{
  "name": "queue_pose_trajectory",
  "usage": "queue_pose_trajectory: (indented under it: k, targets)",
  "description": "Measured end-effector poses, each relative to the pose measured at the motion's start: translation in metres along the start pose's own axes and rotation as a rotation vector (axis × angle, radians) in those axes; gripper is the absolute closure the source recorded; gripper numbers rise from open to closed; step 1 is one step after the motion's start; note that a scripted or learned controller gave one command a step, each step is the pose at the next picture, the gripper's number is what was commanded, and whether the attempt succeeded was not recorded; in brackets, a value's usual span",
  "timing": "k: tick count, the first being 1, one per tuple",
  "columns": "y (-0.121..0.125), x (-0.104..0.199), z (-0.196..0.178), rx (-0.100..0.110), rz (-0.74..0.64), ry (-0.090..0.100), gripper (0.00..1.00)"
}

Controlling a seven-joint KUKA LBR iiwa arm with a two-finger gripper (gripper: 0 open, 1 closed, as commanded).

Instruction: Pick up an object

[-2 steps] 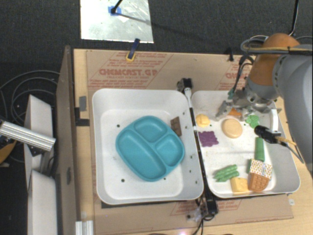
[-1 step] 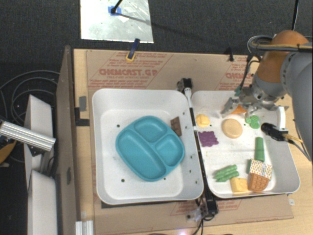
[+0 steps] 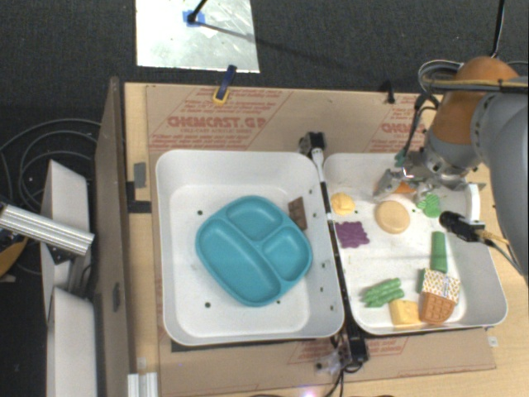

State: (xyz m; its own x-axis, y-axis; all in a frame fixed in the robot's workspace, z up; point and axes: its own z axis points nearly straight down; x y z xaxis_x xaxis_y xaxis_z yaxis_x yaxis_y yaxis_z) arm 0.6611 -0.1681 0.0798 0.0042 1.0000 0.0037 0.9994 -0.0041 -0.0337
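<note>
The right bin [image 3: 496, 300] holds several toy foods. A round tan bun [image 3: 393, 217] lies near its middle, with a small yellow piece [image 3: 342, 203] and a purple grape cluster [image 3: 352, 234] to its left. A green leafy piece [image 3: 428, 204] and an orange piece [image 3: 402, 188] lie at the back. My gripper [image 3: 402, 177] hangs low over the back of this bin, just above the orange piece and behind the bun. Its fingers are hard to make out.
A teal divided plate [image 3: 252, 249] and a small brown block [image 3: 297, 212] sit in the left bin [image 3: 178, 222]. Along the right bin's front lie a green bean pod [image 3: 383, 291], a yellow cheese wedge [image 3: 404, 312], a waffle cone [image 3: 436, 297] and a green cucumber [image 3: 438, 251].
</note>
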Motion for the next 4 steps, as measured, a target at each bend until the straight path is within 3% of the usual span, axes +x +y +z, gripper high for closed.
queue_pose_trajectory:
  k: [1,2,3,4]
  targets:
    - [-0.026,0.015,-0.004,-0.033,-0.005,-0.004,0.0]
    - [-0.044,0.022,-0.013,-0.034,-0.004,-0.004,0.0]
    - [-0.006,0.026,-0.003,-0.004,-0.001,-0.001,0.0]
    - [-0.006,0.025,-0.013,-0.009,-0.002,-0.003,1.0]
